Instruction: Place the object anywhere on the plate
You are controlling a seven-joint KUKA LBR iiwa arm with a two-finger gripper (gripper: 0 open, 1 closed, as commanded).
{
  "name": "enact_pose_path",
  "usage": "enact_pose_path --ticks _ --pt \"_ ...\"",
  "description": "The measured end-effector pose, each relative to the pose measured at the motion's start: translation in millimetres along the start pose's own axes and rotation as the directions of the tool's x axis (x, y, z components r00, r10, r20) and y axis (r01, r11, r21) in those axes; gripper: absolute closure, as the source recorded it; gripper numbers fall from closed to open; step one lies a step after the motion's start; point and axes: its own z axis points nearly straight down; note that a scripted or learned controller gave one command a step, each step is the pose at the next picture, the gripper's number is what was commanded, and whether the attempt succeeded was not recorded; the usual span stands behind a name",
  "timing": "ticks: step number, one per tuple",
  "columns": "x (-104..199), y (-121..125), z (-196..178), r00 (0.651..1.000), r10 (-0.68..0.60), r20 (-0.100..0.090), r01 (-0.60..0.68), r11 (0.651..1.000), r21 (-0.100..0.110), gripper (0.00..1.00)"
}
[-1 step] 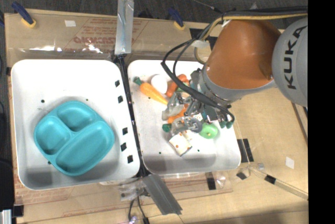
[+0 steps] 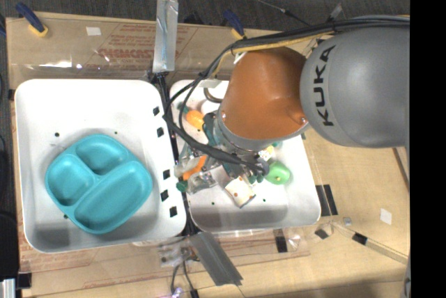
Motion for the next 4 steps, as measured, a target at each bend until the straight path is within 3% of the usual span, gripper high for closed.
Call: enact_pose_path --ticks 1,2,3,4 --pt "-11.4 57.2 -30.2 0.953 -0.303 0.006 0.303 0.953 0.004 1.00" --pt "-11.4 57.2 -30.2 0.953 -0.302 0.006 0.302 0.953 0.005 0.00" --pt "10.0 15.2 -70.7 0.993 -0.121 0.007 0.121 0.993 0.006 0.00" --pt "8.4 16.6 -81.1 0.992 -0.127 0.009 0.127 0.992 0.007 1.00"
